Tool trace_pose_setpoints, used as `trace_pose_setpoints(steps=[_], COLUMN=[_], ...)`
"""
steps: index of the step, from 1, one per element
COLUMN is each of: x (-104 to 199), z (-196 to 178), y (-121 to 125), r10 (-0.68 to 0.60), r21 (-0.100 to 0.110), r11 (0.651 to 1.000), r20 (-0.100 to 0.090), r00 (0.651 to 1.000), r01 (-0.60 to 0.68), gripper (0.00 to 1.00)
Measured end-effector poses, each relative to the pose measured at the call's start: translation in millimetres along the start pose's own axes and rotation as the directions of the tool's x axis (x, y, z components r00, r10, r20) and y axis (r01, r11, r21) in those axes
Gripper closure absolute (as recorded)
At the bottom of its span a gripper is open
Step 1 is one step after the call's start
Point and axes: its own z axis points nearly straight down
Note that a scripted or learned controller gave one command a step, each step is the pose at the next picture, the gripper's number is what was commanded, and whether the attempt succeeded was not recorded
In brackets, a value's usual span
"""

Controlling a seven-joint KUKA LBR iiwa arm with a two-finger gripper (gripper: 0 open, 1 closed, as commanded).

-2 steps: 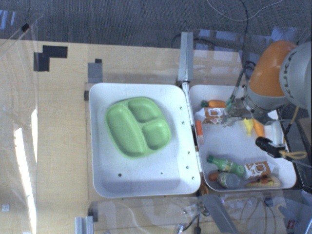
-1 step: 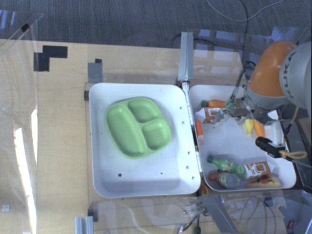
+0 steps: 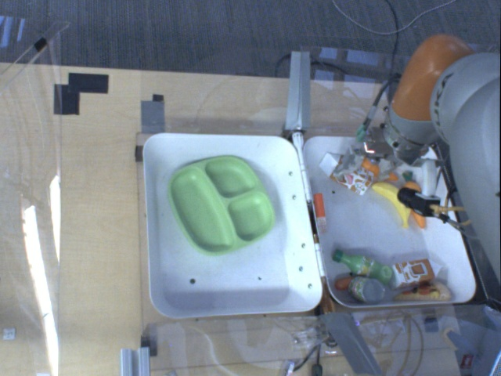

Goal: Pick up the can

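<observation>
The can (image 3: 368, 290), as best the view allowed, was the dull grey cylinder lying on its side at the near edge of the right bin (image 3: 462, 288); it lay just beside a green bottle (image 3: 363, 264) on its far side, though whether the two touched was unclear; a small printed carton (image 3: 413, 271) and an orange, carrot-like thing (image 3: 427, 292) sat close to its right. It would likely be light and stiff, with a smooth, slippery wall that could roll or dent under a hard squeeze; the surest hold would seem to be across the middle of its round body, coming in from above where the bottle left room.

Farther off, a banana (image 3: 390, 197) lay mid-bin, a crumpled white packet with red print (image 3: 354, 177) lay toward the far left corner, and an orange marker (image 3: 318, 208) lay along the left wall.

The gripper (image 3: 376, 147) hung at the far end of that bin, just beside the packet and well apart from the can; whether it was spread or pressed together could not be told, and nothing showed in its hold.

The left bin (image 3: 180, 288) carried a green divided plate (image 3: 222, 204); both bins rested on the counter (image 3: 94, 233).
</observation>
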Motion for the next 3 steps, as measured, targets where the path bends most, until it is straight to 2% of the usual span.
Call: trace_pose_setpoints(steps=[1, 2, 3], x=[0, 70, 114], z=[-5, -72, -124], y=[-3, -2, -1], r10=[-0.008, 0.186, 0.362], r21=[0.016, -0.019, -0.037], r11=[1.000, 0.982, 0.931], r20=[0.002, 0.014, -0.001], r00=[1.000, 0.982, 0.932], r01=[0.008, -0.186, -0.362], gripper=[1.00, 1.00, 1.00])
